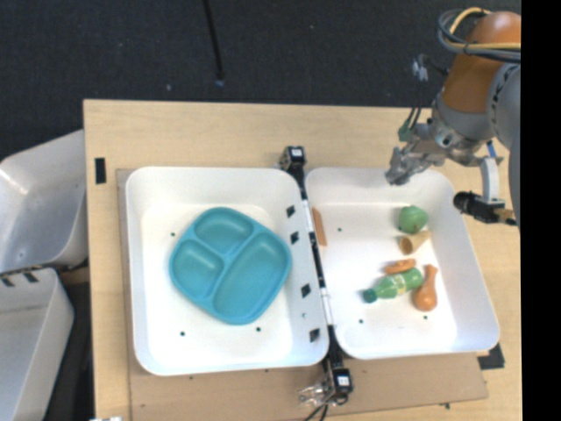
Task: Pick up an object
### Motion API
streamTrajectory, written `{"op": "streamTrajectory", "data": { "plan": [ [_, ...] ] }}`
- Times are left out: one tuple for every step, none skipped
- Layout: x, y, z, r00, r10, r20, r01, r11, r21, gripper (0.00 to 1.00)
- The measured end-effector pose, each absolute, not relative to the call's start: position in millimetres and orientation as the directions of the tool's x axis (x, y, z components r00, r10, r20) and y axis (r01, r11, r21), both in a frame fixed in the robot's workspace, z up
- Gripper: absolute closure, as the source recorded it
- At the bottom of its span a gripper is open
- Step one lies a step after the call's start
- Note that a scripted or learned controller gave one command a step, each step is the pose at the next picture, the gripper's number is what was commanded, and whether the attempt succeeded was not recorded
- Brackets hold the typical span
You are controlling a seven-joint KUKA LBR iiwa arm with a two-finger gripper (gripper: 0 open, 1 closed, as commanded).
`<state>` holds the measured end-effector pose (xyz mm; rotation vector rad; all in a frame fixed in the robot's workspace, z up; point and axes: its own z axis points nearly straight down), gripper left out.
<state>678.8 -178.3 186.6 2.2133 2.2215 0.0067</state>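
The right bin (456,323) holds several small items. A green ball-like piece (412,218) lies toward its back right, with a small tan piece (409,245) just in front of it. Nearer the front are a small orange piece (401,267), a green bottle with a teal cap (392,286) and an orange gourd-shaped toy (426,291). A thin orange stick (320,227) lies by the bin's left wall. My gripper (397,173) hangs over the back edge of the right bin, up and left of the green ball, with nothing seen between its fingers.
The left bin (149,323) holds a blue sectioned plate (230,264). A black divider with clips (307,261) runs between the bins. The grey arm with its orange band (478,68) reaches in from the upper right. White containers (35,209) stand left of the bench.
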Motion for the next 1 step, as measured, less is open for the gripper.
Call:
{"op": "streamTrajectory", "data": {
  "plan": [
    [687.1,-173.2,237.3,-0.004,1.000,-0.002,1.000,0.004,0.008,1.00]
  ]
}}
